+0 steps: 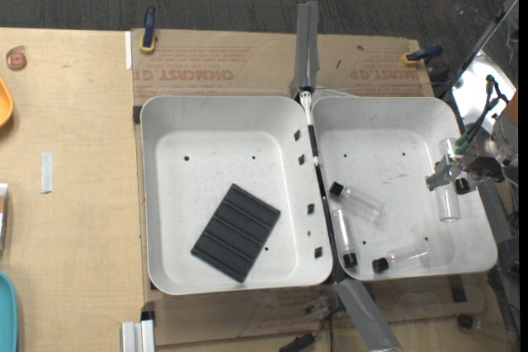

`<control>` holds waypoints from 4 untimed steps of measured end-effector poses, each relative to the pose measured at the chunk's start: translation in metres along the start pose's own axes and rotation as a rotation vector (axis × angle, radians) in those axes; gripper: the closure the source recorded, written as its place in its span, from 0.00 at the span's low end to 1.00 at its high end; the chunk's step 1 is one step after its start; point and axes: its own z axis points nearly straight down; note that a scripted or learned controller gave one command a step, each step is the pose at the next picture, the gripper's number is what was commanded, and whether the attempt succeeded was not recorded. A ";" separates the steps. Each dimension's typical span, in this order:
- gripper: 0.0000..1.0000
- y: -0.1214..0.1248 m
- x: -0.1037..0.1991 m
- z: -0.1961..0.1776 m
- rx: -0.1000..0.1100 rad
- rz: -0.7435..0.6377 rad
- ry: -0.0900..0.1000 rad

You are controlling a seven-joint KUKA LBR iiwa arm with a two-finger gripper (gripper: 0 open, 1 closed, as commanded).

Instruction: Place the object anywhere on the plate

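The two-finger gripper [450, 180] is over the right white bin's [396, 136] right wall, and its fingers are pinching a clear plastic tube [449, 208], which hangs just inside that rim. Three more clear black-capped tubes [360, 203] lie low in that bin, one hugging the left wall, with bare floor across the middle and top. Over in the left white bin [165, 177], the black ribbed rectangular plate [237, 232] lies at an angle in the lower part, its bottom corner near the front wall, with open room above and to its left.
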 end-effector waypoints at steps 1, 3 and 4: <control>1.00 0.048 0.082 0.037 0.002 0.077 -0.001; 1.00 0.136 0.224 -0.043 0.001 0.264 -0.002; 1.00 0.134 0.273 -0.081 -0.001 -0.212 -0.002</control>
